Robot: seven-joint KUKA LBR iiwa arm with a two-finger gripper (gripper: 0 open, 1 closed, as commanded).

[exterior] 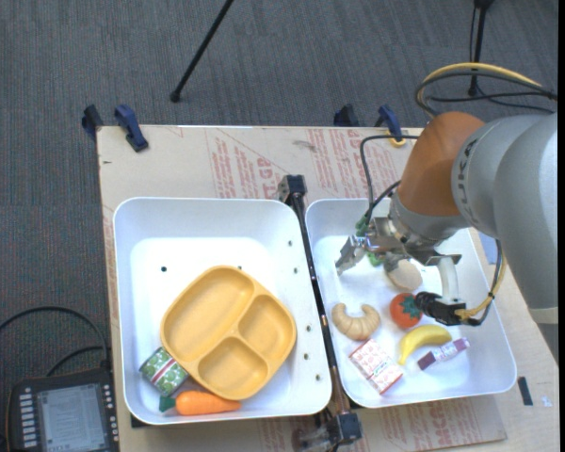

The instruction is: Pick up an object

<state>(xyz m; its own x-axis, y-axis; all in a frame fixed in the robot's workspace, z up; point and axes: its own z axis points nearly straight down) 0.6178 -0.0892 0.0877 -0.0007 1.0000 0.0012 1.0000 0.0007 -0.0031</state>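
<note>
Where bins (132,224) meet, two.

Blue clamps (130,126) grip the cardboard-covered bench (254,163) at its far edge, a black tripod leg (207,40) slants across grey carpet (66,45), and a handheld control pendant (61,414) lies lower left

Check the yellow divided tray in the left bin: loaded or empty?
Empty. The yellow tray shows three bare compartments; the carrot lies beside it.
</note>
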